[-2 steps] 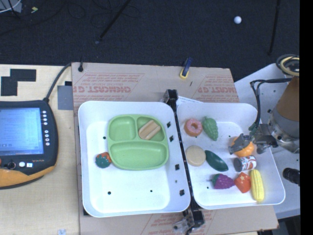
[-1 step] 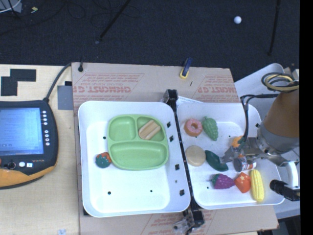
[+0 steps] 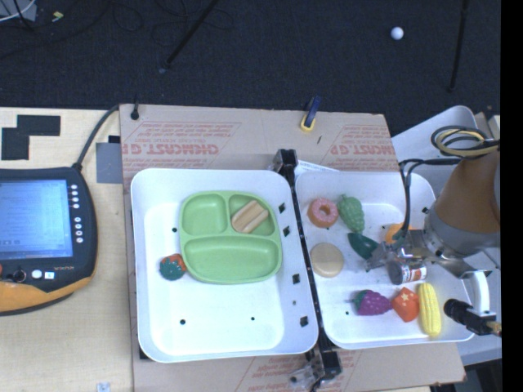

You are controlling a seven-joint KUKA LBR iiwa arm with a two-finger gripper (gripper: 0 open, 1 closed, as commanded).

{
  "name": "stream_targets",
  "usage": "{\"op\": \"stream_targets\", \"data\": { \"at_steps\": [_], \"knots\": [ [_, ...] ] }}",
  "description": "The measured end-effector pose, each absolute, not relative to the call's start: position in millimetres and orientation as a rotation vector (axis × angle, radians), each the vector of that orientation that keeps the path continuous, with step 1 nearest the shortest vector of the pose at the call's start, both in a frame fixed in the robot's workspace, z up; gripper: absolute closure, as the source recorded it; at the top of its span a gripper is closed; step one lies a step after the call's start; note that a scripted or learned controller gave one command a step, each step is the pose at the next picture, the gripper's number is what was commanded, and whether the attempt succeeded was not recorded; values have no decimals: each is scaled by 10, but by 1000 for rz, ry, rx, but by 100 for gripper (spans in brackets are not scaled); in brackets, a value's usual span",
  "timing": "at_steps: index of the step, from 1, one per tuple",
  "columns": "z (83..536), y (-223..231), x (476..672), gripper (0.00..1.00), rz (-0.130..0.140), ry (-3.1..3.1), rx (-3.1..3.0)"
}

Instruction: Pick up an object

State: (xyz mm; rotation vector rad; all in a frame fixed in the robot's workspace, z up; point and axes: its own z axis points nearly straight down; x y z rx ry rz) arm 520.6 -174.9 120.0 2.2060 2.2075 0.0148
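Hovers low in the right bin [image 3: 425, 188], hand [image 3: 398, 261] with grip state indiscernible, dark green vegetable [image 3: 361, 244] just left, lying aslant.

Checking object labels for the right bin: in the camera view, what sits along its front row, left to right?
purple grapes → red strawberry → yellow corn cob. The gripper sits just behind that row, in the right bin.
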Motion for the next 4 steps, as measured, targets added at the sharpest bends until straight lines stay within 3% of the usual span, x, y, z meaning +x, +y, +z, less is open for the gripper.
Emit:
{"op": "stream_targets", "data": {
  "at_steps": [1,3,4],
  "knots": [
    [1292,-1783,5203,100,11,2196,2212],
    [2299,-1854,5256,100,1,2221,2219],
    [2187,-1306,5211,100,-1,2230,2221]
  ]
}}
